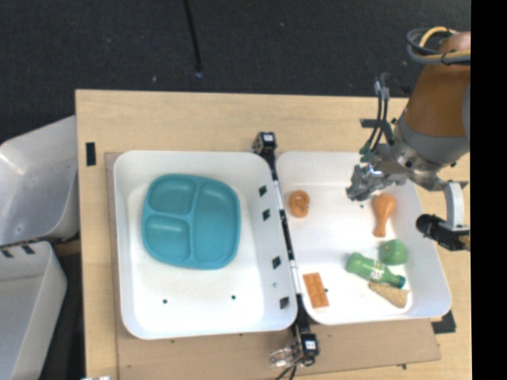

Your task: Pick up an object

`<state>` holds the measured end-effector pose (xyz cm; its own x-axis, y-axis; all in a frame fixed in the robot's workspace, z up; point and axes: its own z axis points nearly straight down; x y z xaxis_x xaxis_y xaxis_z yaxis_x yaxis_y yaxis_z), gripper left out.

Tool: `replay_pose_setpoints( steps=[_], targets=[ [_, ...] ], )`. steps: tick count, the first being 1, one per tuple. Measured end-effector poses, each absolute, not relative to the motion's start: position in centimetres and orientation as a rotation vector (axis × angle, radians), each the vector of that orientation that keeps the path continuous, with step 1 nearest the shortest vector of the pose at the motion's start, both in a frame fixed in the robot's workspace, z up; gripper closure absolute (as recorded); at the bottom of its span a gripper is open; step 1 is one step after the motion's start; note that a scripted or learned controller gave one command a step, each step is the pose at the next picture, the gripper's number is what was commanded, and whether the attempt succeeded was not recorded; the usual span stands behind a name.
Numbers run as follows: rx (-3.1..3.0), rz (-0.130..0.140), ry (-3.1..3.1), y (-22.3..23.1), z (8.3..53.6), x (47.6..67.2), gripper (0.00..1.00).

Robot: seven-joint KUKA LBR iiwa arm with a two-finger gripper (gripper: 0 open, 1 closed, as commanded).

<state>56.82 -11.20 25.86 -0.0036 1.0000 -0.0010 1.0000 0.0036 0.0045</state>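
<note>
The right bin holds several small objects. An orange rounded piece lies near its left wall, and an orange drumstick-shaped toy lies towards its right. Below that sit a green bottle-like toy and a green round piece. A flat orange block and a tan wedge lie near the front wall. My gripper hangs over the upper middle of the right bin, just left of the drumstick, with nothing visibly between its fingers.
The left bin holds a teal divided plate. A black divider strip with clips runs between the bins. The arm's grey and orange body fills the upper right. A white container stands off the bench's left side.
</note>
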Motion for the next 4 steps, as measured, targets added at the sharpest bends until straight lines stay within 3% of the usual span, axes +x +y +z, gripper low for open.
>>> replay_pose_setpoints(
  steps=[4],
  targets=[
    [2.213, 0.003, 2.228, 7.4, 25.8, 65.0, 1.0]
  ],
)
